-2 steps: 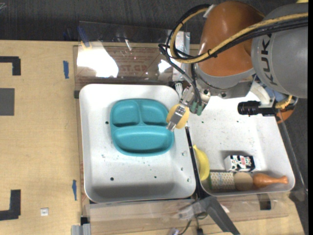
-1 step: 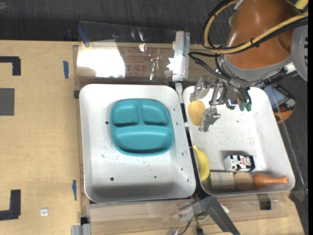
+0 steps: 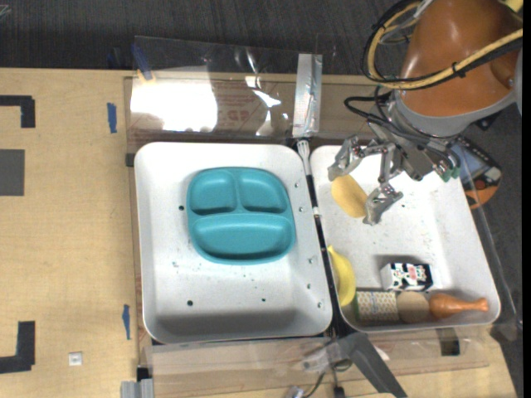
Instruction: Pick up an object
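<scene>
My gripper (image 3: 358, 186) hangs over the far left part of the right bin (image 3: 452, 222), its fingers spread open. One fingertip (image 3: 338, 167) is at the far side and the other fingertip (image 3: 377, 206) at the near right side of a pale yellow oval object (image 3: 348, 197) lying on the bin floor. The fingers are not closed on it, and I cannot tell whether they touch it. The arm's orange band (image 3: 456, 31) sits above, at the top right.
Along the right bin's near wall lie a yellow banana-like piece (image 3: 343, 276), a black-and-white small box (image 3: 406, 276), a speckled beige roll (image 3: 377, 305) and an orange-brown carrot-like object (image 3: 452, 305). The left bin (image 3: 158, 222) holds a teal divided plate (image 3: 241, 214).
</scene>
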`<state>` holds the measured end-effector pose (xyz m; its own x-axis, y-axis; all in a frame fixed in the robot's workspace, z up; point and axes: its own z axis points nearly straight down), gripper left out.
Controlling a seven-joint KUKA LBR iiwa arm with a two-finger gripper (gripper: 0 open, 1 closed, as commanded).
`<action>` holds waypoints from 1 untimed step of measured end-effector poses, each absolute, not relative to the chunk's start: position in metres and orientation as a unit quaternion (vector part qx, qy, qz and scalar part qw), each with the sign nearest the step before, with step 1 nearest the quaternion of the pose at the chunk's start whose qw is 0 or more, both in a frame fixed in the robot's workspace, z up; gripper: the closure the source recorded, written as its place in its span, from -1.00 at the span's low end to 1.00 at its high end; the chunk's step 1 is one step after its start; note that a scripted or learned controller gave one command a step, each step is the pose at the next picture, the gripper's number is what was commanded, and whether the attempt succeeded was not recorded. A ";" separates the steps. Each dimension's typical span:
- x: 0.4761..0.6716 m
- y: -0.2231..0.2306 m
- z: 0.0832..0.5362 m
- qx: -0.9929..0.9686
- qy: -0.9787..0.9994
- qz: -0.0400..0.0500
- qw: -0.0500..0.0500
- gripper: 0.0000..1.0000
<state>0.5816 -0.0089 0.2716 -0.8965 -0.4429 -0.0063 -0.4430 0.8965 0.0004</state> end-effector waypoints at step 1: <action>0.584 -0.007 0.282 -0.227 0.974 0.002 0.007 1.00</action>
